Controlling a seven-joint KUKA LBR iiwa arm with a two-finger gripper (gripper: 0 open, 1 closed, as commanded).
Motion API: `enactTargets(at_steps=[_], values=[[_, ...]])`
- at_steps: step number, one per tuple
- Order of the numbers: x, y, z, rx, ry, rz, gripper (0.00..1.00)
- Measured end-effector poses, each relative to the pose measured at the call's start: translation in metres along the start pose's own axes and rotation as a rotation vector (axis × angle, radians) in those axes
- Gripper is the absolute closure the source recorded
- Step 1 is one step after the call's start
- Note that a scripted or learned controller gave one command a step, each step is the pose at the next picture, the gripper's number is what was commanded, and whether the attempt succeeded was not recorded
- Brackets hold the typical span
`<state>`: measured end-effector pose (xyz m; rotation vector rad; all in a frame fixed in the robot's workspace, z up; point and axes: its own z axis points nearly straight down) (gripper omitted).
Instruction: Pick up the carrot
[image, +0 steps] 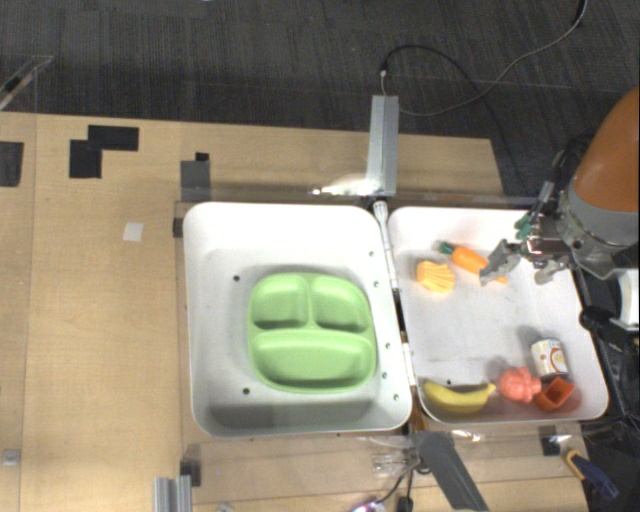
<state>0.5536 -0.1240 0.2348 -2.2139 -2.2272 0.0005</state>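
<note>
Claw (497, 268) low in the right bin (480, 345), at the carrot's right end, whether spread or pinching, can't tell from this angle. Carrot (463, 257) lies near the bin's back, green tip pointing left, a yellow ridged piece (434, 275) just beside it. Banana (458, 395), pink toy (516, 384), small can (547, 356) along the front edge. Green divided plate (311, 331) sits in the left bin (215, 300)
</note>
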Motion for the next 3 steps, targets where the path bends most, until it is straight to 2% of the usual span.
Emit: enactTargets(at_steps=[1,2,3], values=[[-0.042,0.041,0.050,-0.001,-0.001,0.004,0.00],[-0.041,0.072,0.142,-0.004,-0.001,0.054,0.00],[-0.040,0.073,0.134,-0.004,0.000,0.050,1.00]])
